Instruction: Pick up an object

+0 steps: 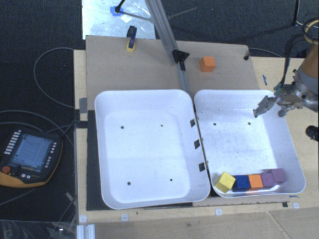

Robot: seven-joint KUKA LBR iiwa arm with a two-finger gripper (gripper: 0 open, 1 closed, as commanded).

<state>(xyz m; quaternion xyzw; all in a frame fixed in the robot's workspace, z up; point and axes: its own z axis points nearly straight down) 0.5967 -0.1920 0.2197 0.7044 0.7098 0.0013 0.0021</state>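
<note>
Row of small blocks along near edge of right bin (284, 133): yellow block (225, 181) tilted at the left end, then blue block (241, 182), orange block (255, 181), and purple blocks (274, 177), all touching side by side. Left bin (107, 108) next to it. Gripper (272, 107) hangs over right bin's far right part, well apart from the row; fingers look spread w/ nothing between them. Task looks barely started, approx: no block lifted yet, reach + grasp + lift all left. Blocks look like plain solid cubes, packed tight, so yellow end one prob easiest to get. Another orange cube (207, 63) sits on board beyond bins
</note>
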